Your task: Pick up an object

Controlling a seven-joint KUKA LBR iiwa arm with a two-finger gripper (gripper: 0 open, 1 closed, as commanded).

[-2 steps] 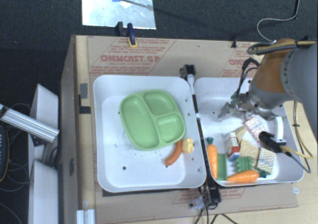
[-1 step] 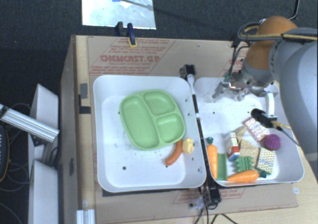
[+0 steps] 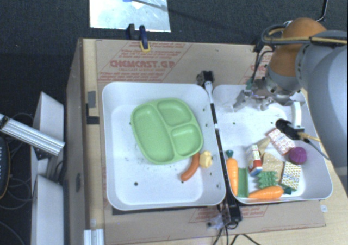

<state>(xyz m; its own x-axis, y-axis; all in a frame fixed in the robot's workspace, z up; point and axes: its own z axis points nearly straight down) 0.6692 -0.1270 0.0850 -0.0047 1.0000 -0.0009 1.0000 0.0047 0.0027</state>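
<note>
Toy food pile [image 3: 269, 170]: front of right bin [image 3: 318, 192]; gripper [image 3: 251, 99] above rear, finger state cannot be told.

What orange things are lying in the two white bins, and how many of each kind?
Carrots: 2, upright one and lying one, both in the right bin
Sausage: 1, in the left bin beside the green plate
Total: 3

The right bin's [image 3: 326, 184] far half lies bare, while 2 carrots [image 3: 232, 172] and packed toys crowd its near edge.
</note>
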